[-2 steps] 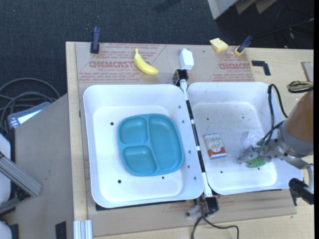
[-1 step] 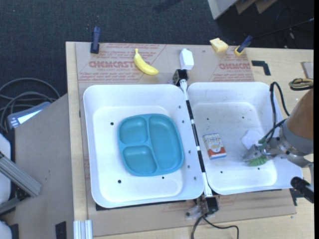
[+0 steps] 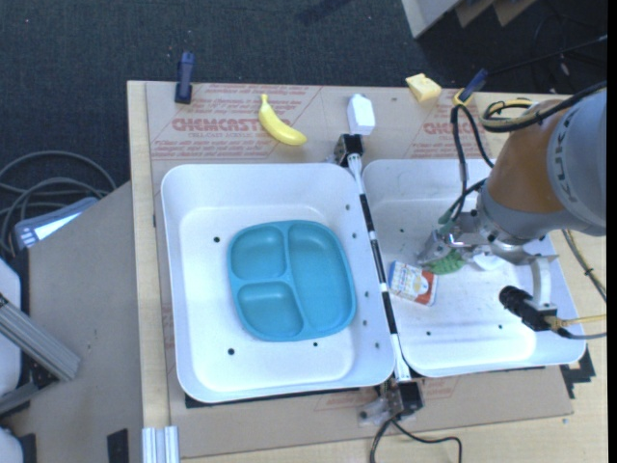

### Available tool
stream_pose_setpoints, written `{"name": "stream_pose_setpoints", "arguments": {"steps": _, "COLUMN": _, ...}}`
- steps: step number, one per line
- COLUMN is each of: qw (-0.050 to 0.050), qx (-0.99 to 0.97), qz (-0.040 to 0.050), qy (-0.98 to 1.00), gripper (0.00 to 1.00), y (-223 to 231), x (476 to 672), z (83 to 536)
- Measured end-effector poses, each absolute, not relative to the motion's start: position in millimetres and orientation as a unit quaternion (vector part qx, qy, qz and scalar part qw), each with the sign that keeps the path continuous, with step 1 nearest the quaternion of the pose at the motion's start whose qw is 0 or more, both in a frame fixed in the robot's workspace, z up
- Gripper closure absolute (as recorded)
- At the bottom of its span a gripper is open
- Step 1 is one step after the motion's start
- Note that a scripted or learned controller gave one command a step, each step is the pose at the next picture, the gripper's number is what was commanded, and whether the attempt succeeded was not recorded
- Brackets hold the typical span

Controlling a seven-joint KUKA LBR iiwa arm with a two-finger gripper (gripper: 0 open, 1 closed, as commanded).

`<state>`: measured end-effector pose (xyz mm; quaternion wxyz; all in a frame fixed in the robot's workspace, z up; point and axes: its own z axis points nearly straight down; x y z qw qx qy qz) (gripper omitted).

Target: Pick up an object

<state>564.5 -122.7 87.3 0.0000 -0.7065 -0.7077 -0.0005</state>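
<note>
Claw (image 3: 445, 256) lowered into right bin (image 3: 463, 340), just beside green item (image 3: 446, 262) and near carton (image 3: 412, 284), apparently placed for a pick; grip state cannot be told. Blue tray (image 3: 289, 280) flat in left bin (image 3: 198, 258), banana (image 3: 279, 124) and yellow block (image 3: 422, 88) outside on counter (image 3: 154, 133), likely beyond the pick zone. Red print on counter reads "CHEMCAST"; carton label too small to read.
</note>
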Motion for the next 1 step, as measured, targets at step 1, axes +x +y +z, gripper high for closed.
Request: {"name": "stream_pose_setpoints", "arguments": {"steps": 1, "qw": 0.0, "qx": -0.707, "qz": -0.0005, "qy": -0.708, "gripper": 1.0, "y": -60.0, "x": 544.9, "z": 197.8}}
